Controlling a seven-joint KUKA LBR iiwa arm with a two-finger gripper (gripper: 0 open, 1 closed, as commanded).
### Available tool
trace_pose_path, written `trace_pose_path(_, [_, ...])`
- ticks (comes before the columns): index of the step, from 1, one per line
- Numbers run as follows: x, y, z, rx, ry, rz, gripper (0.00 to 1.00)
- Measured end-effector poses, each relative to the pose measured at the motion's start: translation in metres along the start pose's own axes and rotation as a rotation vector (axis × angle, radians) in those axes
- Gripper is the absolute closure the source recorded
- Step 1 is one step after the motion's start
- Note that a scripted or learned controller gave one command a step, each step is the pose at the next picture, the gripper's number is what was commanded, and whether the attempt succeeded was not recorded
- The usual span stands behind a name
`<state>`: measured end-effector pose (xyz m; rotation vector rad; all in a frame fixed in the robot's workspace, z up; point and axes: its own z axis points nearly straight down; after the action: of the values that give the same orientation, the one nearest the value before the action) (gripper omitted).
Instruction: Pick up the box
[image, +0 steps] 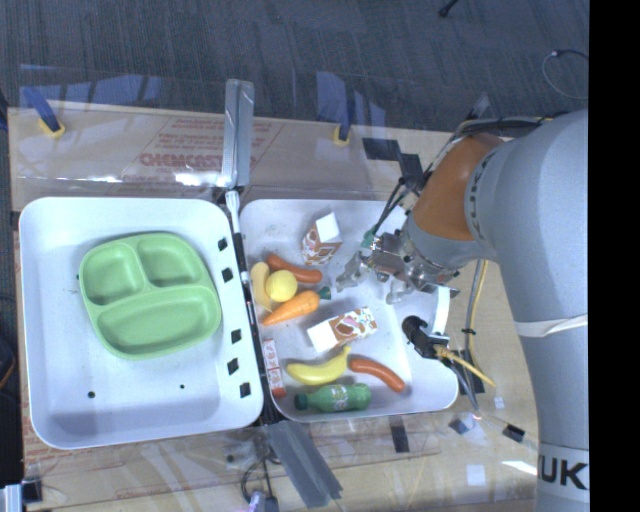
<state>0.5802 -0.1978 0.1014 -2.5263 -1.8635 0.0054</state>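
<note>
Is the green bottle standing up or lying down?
Lying down: the green bottle rests on its side along the right bin's near edge, beside the banana.

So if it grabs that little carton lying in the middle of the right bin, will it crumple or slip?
The carton looks like a small printed toy box, so probably light and fairly stiff. Its flat sides should suit the gripper. Lying beside the banana, it may slide if nudged.

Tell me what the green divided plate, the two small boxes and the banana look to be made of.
Green divided plate: likely moulded plastic; one even colour, soft sheen, rounded compartments.
Upper box and lower box: look like printed cardboard or a plastic imitation; flat white faces, sharp edges, orange print.
Banana: probably plastic toy food; smooth, evenly yellow, slightly glossy.
</note>
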Motion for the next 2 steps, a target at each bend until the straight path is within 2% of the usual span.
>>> trace_pose_path(1, [-0.0086,-0.0216,0.0109,0.003,0.002,0.068,0.00])
trace_pose_path(2, [-0.0090,-0.0216,0.0011,0.004,0.001,0.065,1.00])
